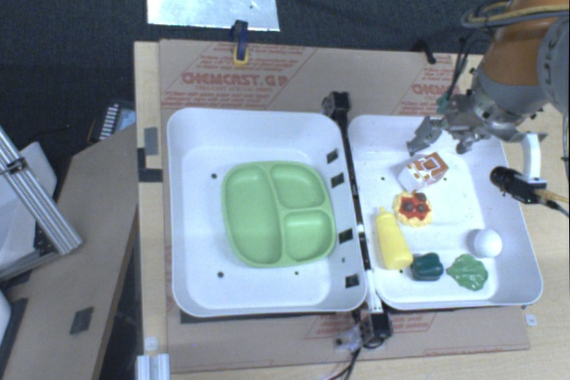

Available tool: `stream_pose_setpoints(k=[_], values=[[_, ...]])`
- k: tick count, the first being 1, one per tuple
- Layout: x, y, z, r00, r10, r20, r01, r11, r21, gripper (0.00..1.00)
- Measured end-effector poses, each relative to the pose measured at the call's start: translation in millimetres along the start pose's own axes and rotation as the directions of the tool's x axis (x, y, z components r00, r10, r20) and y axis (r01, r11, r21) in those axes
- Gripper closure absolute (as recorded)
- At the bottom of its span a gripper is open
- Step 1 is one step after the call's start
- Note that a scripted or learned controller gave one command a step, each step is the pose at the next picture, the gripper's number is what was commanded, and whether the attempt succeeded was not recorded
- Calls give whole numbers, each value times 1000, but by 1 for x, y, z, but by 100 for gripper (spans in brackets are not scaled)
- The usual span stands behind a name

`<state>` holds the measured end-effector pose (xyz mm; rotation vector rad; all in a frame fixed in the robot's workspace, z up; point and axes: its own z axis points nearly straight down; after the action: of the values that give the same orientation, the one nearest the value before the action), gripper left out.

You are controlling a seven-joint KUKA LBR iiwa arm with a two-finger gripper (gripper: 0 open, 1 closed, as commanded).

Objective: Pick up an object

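A green tray (274, 214) is seen in the left bin (191, 142). In the right bin (521, 276), w/ ref. to the yellow bottle (392, 240): red-yellow toy (414, 208) just above-right, white-orange box (426, 169) further up, dark green block (427, 266) just right, leafy green toy (468, 271) and white ball (486, 241) beyond. The gripper (443, 131) hangs above the box, fingers apart, nothing held.

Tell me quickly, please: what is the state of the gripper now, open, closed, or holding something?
Gripper: open, fingers spread, holding nothing. It hangs over the far part of the right bin, just above the orange and white toy.
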<state>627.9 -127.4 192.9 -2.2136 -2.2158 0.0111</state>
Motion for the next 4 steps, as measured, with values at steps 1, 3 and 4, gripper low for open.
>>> stream_pose_setpoints(k=[1,3,4], values=[[0,3,-8,1000,-2,2,2,1000,-13,0],[-4,13,76,1000,-1,3,1,1000,-15,0],[-6,19,86,1000,0,8,1,1000,-31,0]])
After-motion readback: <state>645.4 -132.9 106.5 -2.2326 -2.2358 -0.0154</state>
